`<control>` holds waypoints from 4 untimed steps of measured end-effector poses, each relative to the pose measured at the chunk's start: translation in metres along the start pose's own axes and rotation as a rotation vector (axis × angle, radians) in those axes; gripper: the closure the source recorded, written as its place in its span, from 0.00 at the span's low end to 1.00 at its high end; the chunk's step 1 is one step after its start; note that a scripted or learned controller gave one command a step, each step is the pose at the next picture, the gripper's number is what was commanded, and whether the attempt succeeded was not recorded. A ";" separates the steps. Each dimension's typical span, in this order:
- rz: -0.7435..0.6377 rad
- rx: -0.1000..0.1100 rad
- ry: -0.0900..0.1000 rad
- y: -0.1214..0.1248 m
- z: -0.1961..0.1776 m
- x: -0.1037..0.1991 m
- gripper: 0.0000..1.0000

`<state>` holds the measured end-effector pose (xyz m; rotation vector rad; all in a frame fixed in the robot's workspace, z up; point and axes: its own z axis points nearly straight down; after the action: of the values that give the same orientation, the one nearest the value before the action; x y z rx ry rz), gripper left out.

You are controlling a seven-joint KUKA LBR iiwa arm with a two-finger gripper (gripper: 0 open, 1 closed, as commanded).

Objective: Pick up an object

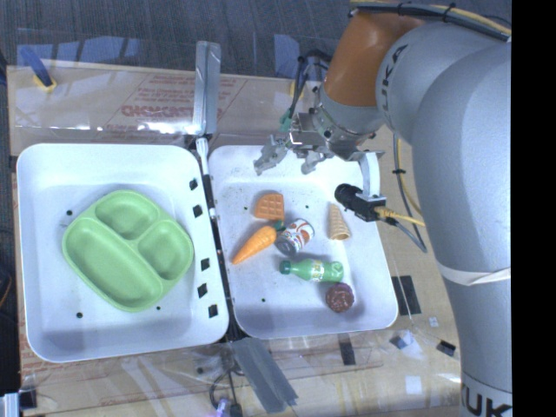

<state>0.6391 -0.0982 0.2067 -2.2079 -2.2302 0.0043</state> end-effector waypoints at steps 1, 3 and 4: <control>-0.070 -0.001 -0.001 -0.037 0.115 -0.017 0.00; -0.074 0.000 -0.001 -0.036 0.105 -0.017 0.00; -0.079 0.001 -0.003 -0.036 0.095 -0.017 1.00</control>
<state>0.6028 -0.1152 0.1116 -2.1184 -2.3169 0.0078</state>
